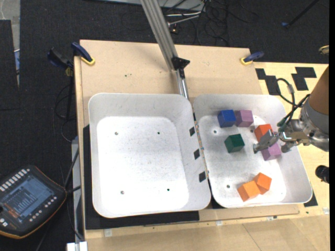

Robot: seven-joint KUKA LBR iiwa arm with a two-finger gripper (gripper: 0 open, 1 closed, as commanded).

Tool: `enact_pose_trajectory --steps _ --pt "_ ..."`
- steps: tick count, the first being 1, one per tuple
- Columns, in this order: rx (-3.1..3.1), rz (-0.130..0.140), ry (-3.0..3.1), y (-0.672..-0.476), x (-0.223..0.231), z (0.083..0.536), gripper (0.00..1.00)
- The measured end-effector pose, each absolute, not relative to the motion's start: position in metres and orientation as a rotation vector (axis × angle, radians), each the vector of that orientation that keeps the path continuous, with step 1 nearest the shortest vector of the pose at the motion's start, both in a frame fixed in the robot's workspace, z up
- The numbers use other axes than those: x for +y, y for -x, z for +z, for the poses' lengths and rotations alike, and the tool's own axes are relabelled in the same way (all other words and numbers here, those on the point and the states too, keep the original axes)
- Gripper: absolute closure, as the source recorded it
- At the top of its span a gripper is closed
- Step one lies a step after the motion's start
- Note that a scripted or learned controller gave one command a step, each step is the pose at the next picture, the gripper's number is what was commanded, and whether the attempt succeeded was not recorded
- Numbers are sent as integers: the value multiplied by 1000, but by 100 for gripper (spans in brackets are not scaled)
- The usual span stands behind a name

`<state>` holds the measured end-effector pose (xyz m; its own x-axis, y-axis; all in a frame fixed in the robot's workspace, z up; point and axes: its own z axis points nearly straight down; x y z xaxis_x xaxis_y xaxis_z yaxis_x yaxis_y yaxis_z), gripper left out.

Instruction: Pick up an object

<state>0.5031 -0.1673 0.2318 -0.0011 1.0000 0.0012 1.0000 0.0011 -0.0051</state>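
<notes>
The right bin (293, 166) holds several small cubes. A blue cube (226, 117) and a purple cube (244, 117) sit side by side near its far edge. A green cube (234, 143) lies in the middle. Two orange cubes (255, 186) touch each other near the front. My gripper (268, 143) reaches in from the right, low over the bin's right side. It sits between a red-orange cube (262, 130) just behind it and a second purple cube (272, 152) just in front, partly covering both.
The left bin (104, 109) stands beside the right one, their rims meeting along the centre. A metal pole (162, 30) slants down from the back to the bins' junction. The arm's cables (293, 101) hang over the right bin's far right corner.
</notes>
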Motion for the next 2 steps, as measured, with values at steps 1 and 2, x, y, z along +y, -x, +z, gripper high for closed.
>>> enact_pose_trajectory --steps 1,2 --pt "-2222 0 2221 -504 -167 234 0" --pt "-2216 5 2218 -497 -166 172 0"
